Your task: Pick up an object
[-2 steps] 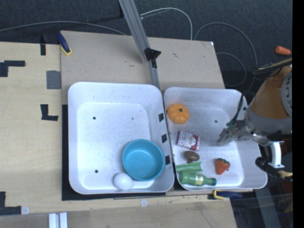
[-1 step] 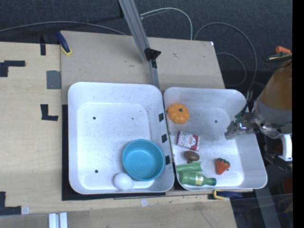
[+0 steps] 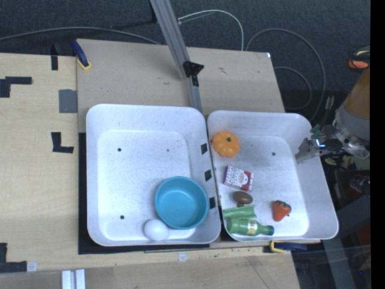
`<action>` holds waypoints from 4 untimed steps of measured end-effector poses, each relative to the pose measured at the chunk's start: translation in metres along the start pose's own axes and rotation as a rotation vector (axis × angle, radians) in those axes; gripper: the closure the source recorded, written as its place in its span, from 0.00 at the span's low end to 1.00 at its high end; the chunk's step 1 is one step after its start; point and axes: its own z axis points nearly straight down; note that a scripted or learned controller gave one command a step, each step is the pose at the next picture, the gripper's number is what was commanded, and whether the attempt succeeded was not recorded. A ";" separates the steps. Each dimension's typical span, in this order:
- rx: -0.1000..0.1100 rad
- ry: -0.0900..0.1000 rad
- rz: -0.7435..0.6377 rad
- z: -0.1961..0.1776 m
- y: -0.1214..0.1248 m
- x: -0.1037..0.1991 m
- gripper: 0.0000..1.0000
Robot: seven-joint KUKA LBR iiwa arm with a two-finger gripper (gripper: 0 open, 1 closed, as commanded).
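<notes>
We see the gripper [image 3: 310, 144] hanging at the right rim of the right bin [image 3: 301, 125], with the arm [image 3: 355, 110] behind it at the bench's right edge. Whether the claw is spread or closed we cannot tell from this slant; nothing is visible in its hold.

We judge the task to be at its opening step: approach, with no object chosen yet. The candidates lie mostly in the right bin. An orange pumpkin [image 3: 225, 144] sits near its upper left corner, a red and white packet [image 3: 238, 177] lies below it along the left wall, and a small brown piece [image 3: 242, 197] lies just below that. At the near edge a green bottle [image 3: 248, 226] lies on its side, touching a green block [image 3: 239, 212], and a strawberry [image 3: 281, 209] sits apart to the right (the closest to the claw, and the least crowded). The left bin [image 3: 144, 122] holds a blue bowl [image 3: 180, 201] and a white ball [image 3: 156, 229] near its lower edge.

The next move, we think, calls for travelling inward over the bin floor, centring above one item, then descending.
</notes>
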 end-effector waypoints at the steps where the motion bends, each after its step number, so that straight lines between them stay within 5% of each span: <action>1: 0.003 0.002 0.000 -0.025 0.001 0.000 1.00; 4: 0.008 0.005 -0.005 -0.038 -0.015 0.160 1.00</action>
